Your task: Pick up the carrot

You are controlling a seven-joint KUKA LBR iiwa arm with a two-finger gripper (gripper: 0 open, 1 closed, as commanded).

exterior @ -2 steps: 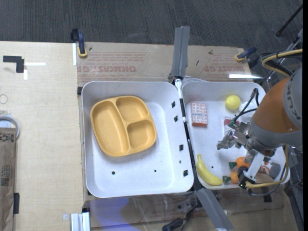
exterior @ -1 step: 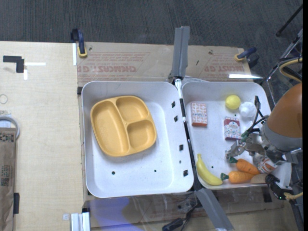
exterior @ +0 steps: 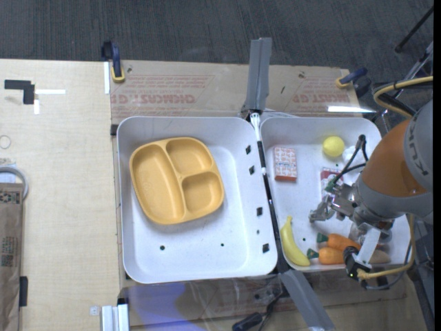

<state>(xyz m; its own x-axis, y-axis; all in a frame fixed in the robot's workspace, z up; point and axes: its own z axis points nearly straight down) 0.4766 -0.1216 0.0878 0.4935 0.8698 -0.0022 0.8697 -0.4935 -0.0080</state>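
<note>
Hovering just above the carrot [exterior: 337,248] is the gripper [exterior: 344,234], its opening impossible to judge; the banana [exterior: 293,243] nearby is risking an accidental snag.

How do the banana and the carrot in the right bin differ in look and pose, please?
The banana is yellow and curved; the carrot is orange and straighter. The banana runs up-down beside the bin's left wall, fully visible; the carrot lies across, partly hidden by the arm. Both rest near the right bin's front edge.

Yellow divided plate [exterior: 176,179] in left bin [exterior: 138,254]; banana [exterior: 293,243], lemon [exterior: 333,146], small box [exterior: 285,164] in right bin [exterior: 303,126].
</note>
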